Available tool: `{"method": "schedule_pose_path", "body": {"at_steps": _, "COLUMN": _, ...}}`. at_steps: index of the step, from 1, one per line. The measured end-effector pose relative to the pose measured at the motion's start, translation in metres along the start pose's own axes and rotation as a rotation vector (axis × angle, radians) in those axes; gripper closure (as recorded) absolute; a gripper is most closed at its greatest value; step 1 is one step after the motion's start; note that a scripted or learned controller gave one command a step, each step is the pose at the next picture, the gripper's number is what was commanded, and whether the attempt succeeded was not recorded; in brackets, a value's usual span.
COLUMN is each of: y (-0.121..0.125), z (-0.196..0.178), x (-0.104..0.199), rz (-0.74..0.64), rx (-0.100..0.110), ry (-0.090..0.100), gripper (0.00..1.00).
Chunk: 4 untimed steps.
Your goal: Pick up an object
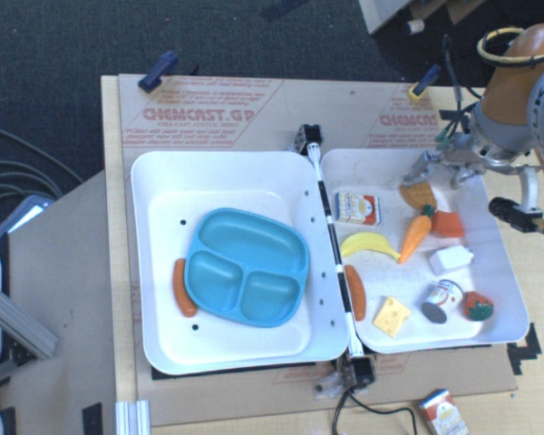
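gripper [442, 163] hangs over the right bin's [510, 288] far end w/ jaws apart and nothing btwn them, a brown piece [418, 194] just below-left of the tips, so i'd drop straight down, centre on it, then close.

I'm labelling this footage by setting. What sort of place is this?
Most likely a robotics lab bench for pick-up trials. The arm reaches over two white bins of toy food, such as a carrot and banana, and blue clamps fix a cardboard sheet beneath.
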<state>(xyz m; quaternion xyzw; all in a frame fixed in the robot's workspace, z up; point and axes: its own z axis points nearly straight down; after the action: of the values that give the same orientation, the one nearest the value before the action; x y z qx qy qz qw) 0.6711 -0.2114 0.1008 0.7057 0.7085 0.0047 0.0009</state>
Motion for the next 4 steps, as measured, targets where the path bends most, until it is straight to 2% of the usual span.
{"method": "schedule_pose_path", "body": {"at_steps": 1, "y": 0.001, "z": -0.011, "x": 0.0, "rz": 0.0, "rx": -0.003, "ry": -0.002, "gripper": 1.0}}
{"method": "schedule_pose_path", "body": {"at_steps": 2, "y": 0.001, "z": -0.01, "x": 0.0, "rz": 0.0, "rx": -0.002, "ry": -0.002, "gripper": 0.0}}
{"method": "schedule_pose_path", "body": {"at_steps": 3, "y": -0.002, "z": 0.013, "x": -0.003, "rz": -0.001, "rx": 0.014, "ry": 0.014, "gripper": 0.0}}
{"method": "schedule_pose_path", "body": {"at_steps": 4, "y": -0.002, "z": 0.004, "x": -0.007, "rz": 0.0, "rx": 0.007, "ry": 0.002, "gripper": 1.0}}
